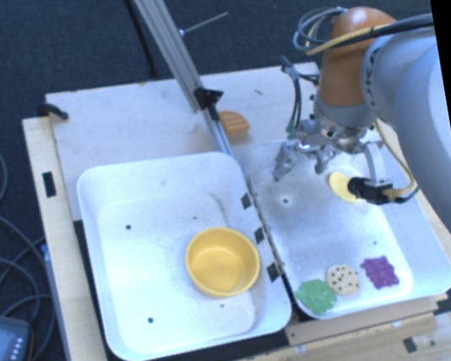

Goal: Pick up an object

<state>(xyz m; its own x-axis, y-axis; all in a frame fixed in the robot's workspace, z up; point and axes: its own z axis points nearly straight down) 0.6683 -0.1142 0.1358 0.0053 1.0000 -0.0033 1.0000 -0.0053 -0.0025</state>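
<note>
My gripper hangs over the far end of the right bin, its fingers spread open with nothing between them. A yellow object lies just right of the gripper, partly covered by a black cable piece. Along the near edge of the same bin lie a green piece, a round cookie and a purple piece. A yellow bowl sits upright in the left bin.
An orange object rests on the bench beyond the bins. A slanted metal rail runs from the top down to the divide between the bins. The arm's grey body covers the right bin's far right side.
</note>
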